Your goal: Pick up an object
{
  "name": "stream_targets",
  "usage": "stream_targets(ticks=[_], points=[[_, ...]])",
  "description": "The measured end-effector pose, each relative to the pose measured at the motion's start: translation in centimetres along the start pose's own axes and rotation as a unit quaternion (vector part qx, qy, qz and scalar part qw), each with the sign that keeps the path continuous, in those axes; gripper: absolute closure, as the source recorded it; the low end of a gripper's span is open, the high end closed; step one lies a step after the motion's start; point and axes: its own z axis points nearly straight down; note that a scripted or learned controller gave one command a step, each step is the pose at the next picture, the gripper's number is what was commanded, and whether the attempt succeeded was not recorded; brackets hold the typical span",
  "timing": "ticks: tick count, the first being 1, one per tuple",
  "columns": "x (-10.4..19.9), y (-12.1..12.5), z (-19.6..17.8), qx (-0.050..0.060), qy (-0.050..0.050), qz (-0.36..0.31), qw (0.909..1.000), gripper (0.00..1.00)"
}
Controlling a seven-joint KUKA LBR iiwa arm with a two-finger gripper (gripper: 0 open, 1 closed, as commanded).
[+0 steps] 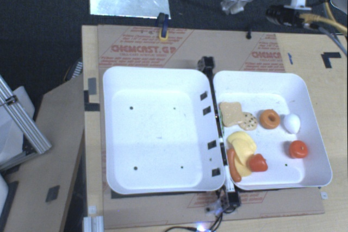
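Worktop point(136, 41) carries two white bins; left bin point(155, 127) beside right bin point(304, 95), walls touching.

Arm high at top right, claw point(237, 0) hanging over dark floor beyond worktop, well apart from bins. Nothing seen in claw; cannot tell how it is set.

Right bin holds toy food, likely light, hard, slippery plastic:
- toast point(231, 113): flat, hard to nip
- banana point(242, 145): curved, beside left wall
- donut point(269, 119): take across ring
- tomato point(298, 149): round, may roll
- egg point(292, 123): smooth, slips

Donut looks like best pick.
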Motion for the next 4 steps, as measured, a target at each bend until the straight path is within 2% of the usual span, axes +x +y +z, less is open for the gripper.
stream_targets(ticks=[1,2,3,4], points=[[3.9,-1.1,16.7,0.016,-0.001,0.0,0.9999,1.0],[13.5,0.1,-2.6,0.0,0.003,-0.002,1.0,1.0],[15.7,-1.8,-5.1,0.007,0.0,0.0,1.0,1.0],[15.5,0.4,-5.7,0.008,-0.001,0.001,1.0,1.0]])
